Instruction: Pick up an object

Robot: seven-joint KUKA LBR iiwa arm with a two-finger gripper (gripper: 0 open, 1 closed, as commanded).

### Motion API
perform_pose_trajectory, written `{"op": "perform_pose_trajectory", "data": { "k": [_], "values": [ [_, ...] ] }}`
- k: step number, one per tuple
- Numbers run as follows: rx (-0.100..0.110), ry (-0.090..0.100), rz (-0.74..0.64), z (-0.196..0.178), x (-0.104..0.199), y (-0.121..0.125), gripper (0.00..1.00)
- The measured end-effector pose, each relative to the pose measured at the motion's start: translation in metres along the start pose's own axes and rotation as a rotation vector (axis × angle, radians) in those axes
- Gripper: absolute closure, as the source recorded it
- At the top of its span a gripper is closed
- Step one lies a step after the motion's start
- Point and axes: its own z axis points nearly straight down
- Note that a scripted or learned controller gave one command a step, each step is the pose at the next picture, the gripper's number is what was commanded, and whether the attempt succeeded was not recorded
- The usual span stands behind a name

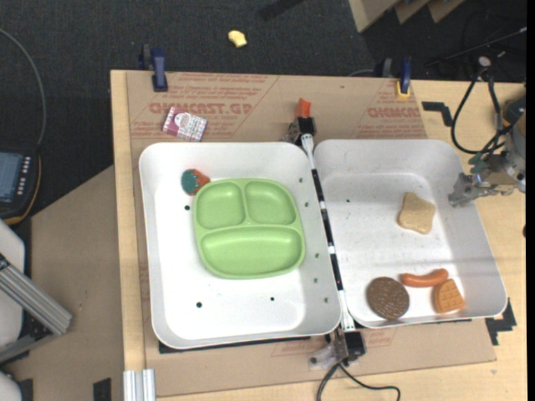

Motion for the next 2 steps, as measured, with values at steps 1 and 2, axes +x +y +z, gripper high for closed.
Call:
{"op": "perform_pose_trajectory", "data": {
  "k": [1, 2],
  "values": [
    [0.009, 0.008, -0.007, 0.007, 0.007, 0.000, 0.00],
    [0.019, 0.013, -0.008, 0.096, 0.027, 0.000, 0.00]
  ]
}}
